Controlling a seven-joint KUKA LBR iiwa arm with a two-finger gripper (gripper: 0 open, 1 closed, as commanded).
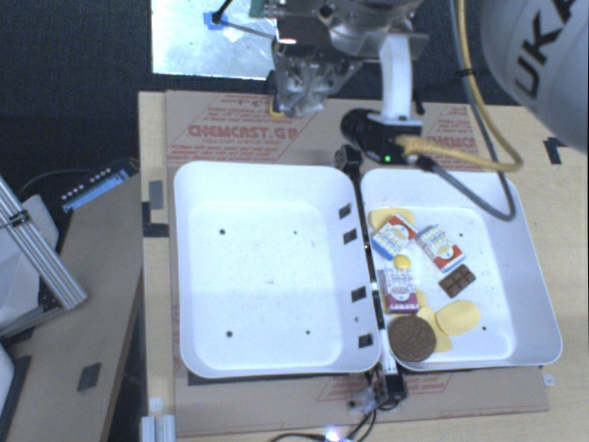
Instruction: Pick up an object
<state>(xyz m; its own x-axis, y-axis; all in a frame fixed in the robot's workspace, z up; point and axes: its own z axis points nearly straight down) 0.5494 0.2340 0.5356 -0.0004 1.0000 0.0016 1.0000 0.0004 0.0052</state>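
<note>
Jaws state cannot be told, the gripper (296, 88) hanging above the worktop (230, 127) behind the left bin (267, 178), well apart from the right bin (515, 274) where the cookie (412, 337), chocolate (456, 281), packets (390, 238) and chips (457, 318) lie.

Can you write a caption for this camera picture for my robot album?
Robot gripper hovers behind two white bins; the right bin holds toy snacks, including a round brown cookie.
</note>
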